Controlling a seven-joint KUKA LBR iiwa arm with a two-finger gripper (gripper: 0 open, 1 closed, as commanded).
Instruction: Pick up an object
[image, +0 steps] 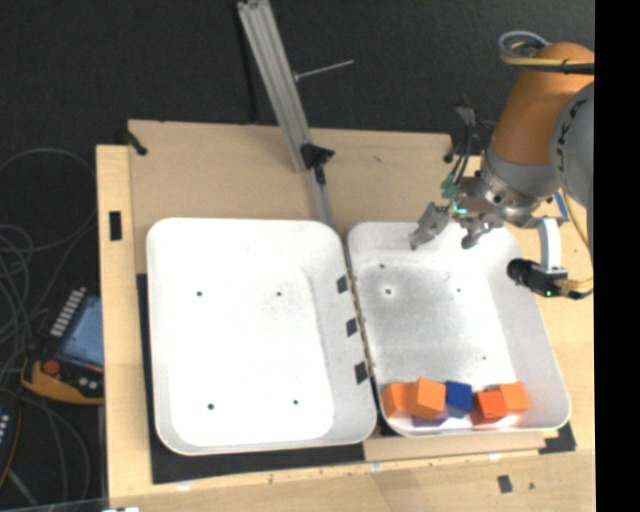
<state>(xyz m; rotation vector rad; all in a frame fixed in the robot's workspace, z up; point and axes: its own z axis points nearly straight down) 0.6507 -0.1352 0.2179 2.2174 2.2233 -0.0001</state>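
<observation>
Nothing picked yet: the tool (447, 232) hangs spread and bare, well apart from the blocks (455, 399).

From my console the feed looks evenly lit from overhead. The left bin (245, 330) glares near-white, washing out its surface. The right bin (450, 320) shows grey mottling. Floor at nine and twelve o'clock sinks into darkness. Shadows are faint; overall sharpness is soft, slightly grainy.
</observation>
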